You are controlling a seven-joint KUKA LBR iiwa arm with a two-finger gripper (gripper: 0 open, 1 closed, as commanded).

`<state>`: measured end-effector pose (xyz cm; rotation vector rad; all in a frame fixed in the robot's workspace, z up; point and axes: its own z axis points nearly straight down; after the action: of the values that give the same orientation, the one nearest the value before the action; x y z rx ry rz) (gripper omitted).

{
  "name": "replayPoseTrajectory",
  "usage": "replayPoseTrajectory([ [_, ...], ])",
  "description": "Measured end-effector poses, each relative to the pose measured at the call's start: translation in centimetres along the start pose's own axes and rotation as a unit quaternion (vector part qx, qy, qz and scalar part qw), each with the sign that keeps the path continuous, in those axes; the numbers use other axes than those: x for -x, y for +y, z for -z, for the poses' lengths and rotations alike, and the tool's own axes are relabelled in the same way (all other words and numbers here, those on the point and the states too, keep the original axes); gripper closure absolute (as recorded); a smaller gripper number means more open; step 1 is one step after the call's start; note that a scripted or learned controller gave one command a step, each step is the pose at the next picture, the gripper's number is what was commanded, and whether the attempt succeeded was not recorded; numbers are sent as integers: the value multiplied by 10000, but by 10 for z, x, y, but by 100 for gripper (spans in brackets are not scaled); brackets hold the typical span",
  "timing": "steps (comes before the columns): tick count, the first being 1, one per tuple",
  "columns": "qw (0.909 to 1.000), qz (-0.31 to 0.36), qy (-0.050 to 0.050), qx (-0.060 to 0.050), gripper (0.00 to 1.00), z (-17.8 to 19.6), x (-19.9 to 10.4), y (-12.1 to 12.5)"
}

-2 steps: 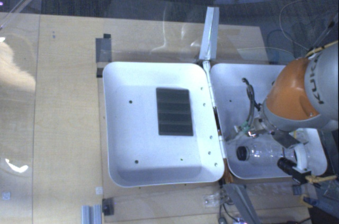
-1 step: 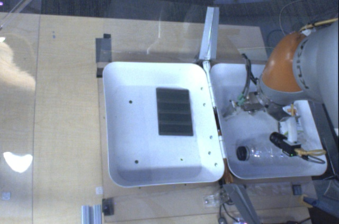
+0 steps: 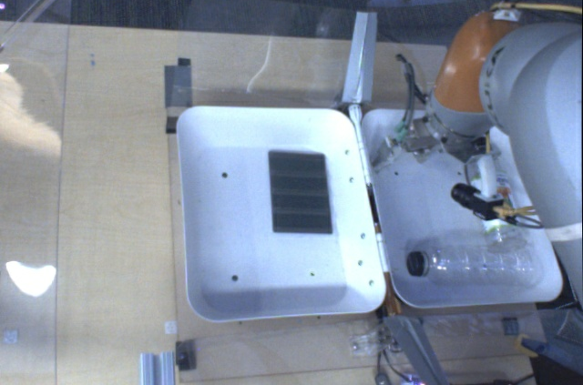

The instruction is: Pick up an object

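Note:
A clear plastic bottle with a black cap lies on its side along the front of the right bin, cap pointing left. A flat black ribbed rectangle lies in the middle of the left bin. My gripper hangs low over the back left part of the right bin, below the orange band of the arm. It is well behind the bottle and apart from it. Nothing shows in the gripper.
The big grey arm body covers the back right of the right bin. A black fitting with cables juts out beneath it, just behind the bottle. A raised rim divides the two bins.

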<state>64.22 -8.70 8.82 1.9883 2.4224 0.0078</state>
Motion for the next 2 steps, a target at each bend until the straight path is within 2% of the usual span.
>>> replayPoseTrajectory([
  [1, 9983, -588, -5, -2, 0, 120, 37, -37],
  [2, 9989, 473, -3, -14, 0, 65, 113, -38],
])
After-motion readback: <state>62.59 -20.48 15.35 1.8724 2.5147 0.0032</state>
